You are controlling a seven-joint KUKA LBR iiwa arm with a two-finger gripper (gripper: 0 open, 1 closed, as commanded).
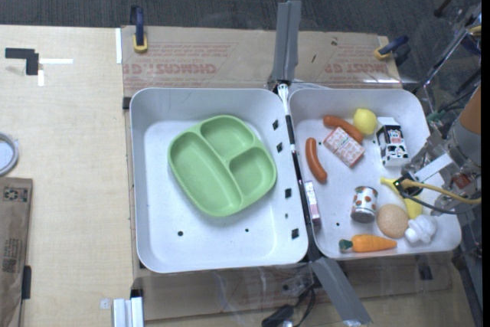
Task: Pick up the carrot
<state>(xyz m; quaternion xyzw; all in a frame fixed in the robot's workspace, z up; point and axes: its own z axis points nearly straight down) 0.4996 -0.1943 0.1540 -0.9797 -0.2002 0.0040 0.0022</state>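
The carrot [369, 243], orange with a small green top, lies flat along the front wall of the right bin [329, 245], pointing right. My gripper [436, 180] hangs over that bin's right edge, up and to the right of the carrot and well apart from it. A tan round item [392, 220] and a white lumpy item [421, 229] lie between the carrot and the gripper.
The right bin also holds two sausages [315, 159] [342, 128], a lemon [365, 120], a pink box [344, 147], a white carton [392, 145], a small can [364, 204] and a yellow piece [412, 204]. A green divided plate [222, 163] lies in the left bin [153, 241].
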